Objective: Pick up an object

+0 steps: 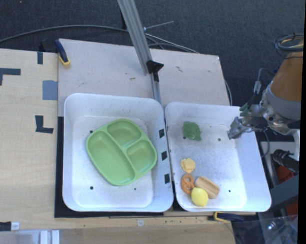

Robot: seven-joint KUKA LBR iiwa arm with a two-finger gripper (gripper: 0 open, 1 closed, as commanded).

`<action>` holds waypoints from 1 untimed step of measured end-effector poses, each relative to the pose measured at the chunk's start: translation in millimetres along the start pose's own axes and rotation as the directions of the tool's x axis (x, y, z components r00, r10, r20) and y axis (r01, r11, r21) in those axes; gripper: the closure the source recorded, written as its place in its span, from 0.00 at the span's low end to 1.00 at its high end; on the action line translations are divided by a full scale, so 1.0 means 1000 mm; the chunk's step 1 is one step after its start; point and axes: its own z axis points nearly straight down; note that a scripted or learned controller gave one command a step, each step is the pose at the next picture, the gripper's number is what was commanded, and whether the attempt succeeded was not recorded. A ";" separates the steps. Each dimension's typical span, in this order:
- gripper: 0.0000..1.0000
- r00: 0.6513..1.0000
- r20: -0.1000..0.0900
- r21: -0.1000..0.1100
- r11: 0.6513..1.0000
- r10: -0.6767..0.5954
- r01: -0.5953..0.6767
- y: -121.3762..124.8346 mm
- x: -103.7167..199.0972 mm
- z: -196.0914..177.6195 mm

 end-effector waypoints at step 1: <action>1.00 1.000 -0.003 0.007 1.000 -0.005 0.005 0.012 0.053 0.012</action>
